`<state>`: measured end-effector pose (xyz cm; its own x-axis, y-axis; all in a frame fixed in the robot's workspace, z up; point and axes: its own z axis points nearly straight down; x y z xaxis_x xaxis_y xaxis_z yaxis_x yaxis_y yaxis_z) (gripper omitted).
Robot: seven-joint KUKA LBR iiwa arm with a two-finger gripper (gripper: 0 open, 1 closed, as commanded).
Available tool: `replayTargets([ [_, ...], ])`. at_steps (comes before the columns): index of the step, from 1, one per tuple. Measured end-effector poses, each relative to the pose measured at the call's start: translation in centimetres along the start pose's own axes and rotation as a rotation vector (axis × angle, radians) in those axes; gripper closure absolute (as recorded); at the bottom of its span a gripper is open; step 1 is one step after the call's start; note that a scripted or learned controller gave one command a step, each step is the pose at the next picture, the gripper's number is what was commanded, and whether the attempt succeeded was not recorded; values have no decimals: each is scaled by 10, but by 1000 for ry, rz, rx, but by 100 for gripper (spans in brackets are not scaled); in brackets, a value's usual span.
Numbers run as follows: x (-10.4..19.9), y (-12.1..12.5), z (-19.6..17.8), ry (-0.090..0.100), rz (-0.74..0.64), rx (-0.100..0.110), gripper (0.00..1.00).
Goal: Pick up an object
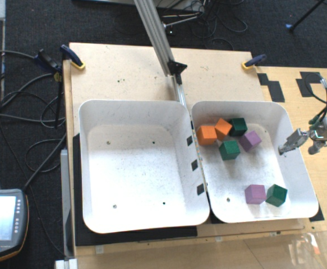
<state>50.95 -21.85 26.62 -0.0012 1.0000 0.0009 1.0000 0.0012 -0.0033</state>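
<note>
Several small cubes lie in the right bin (298, 175). Near its back sit two orange cubes (207, 134) (223, 128), a dark green cube (238, 126), another green cube (229, 149) and a purple cube (250, 140). Toward the front a purple cube (255, 194) touches a green cube (276, 195). My gripper (302, 144) hovers at the right bin's right rim, to the right of all the cubes. It is open, with nothing between its fingers.
The left bin (96, 150) stands beside the right one, with a black-marked divider between them. A slanted metal pole (155, 27) rises from behind the bins. Blue-yellow clamps (72, 56) (253, 61) hold the board's back corners. A tablet (0, 223) lies at the lower left.
</note>
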Motion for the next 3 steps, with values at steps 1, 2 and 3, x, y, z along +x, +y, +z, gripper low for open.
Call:
replayTargets([
  [1,0,1,-2,-1,0,-3,0],
  [2,0,-3,62,1,2,3,0],
  [3,-3,5,115,0,2,1,0],
])
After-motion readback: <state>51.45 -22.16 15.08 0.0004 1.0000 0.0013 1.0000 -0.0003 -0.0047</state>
